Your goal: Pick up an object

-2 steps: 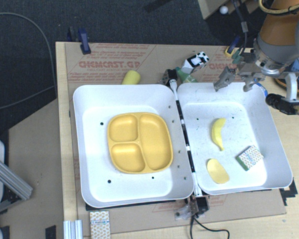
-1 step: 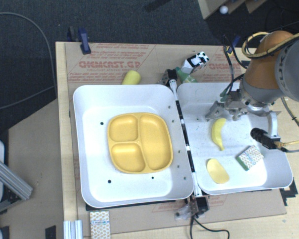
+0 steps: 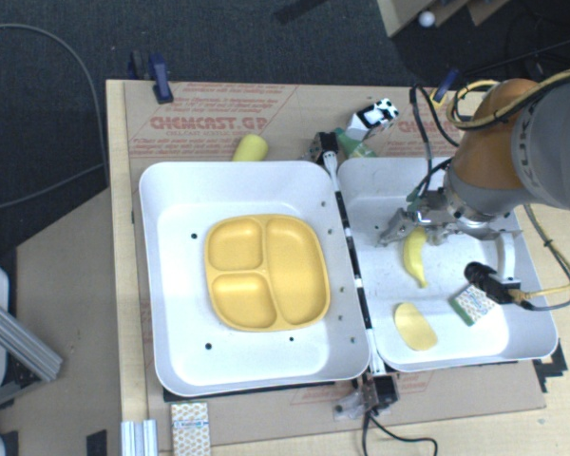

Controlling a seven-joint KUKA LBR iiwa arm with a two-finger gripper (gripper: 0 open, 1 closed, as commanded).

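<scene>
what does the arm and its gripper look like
The arm is a thick, rounded grey body with a glossy orange band above the wrist. Below the band sits a round metallic grey wrist piece, and the gripper is small, made of silvery metal. Thin black and yellowish cables loop beside the band.

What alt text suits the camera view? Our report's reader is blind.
The claw hangs over the top end of a banana in the right bin, beside a yellow disc and a sponge. The left bin holds a yellow divided plate.
</scene>
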